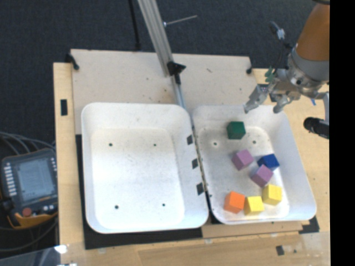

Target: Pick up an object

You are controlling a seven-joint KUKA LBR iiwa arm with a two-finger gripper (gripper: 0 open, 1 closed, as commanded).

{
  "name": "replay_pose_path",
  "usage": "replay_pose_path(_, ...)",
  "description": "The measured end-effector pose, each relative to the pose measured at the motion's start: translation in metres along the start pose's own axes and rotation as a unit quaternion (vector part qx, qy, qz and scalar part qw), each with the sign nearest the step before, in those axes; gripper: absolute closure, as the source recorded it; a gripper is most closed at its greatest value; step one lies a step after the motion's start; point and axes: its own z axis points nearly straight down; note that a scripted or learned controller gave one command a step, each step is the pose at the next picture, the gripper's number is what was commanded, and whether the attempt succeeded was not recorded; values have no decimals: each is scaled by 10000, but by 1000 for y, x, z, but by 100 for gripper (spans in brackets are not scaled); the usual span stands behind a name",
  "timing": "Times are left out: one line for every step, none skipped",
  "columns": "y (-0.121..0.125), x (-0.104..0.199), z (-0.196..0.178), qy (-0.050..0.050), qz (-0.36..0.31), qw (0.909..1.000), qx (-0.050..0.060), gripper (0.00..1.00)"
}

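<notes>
Several small cubes lie in the right bin [288, 134]: a green cube [236, 129] near the back, two purple cubes [242, 159] [262, 175], a blue cube [269, 161], two yellow cubes [272, 194] [254, 204] and an orange cube [234, 201] at the front. My gripper [265, 104] hangs above the bin's back right corner, up and to the right of the green cube. Its two fingers stand apart, with nothing between them.
The left bin [138, 168] sits beside the right one, across a narrow divider. An aluminium rail [157, 29] slants up from the back of the bench. A teach pendant [30, 184] lies off the bench at the left.
</notes>
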Motion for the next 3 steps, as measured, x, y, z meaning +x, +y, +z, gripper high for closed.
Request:
replay_pose_path(0, 0, 0, -5, -3, 10000, 2, 0)
replay_pose_path(-3, -9, 45, -5, 18, 10000, 23, 0)
replay_pose_path(-1, -3, 89, -3, 11, 10000, 20, 0)
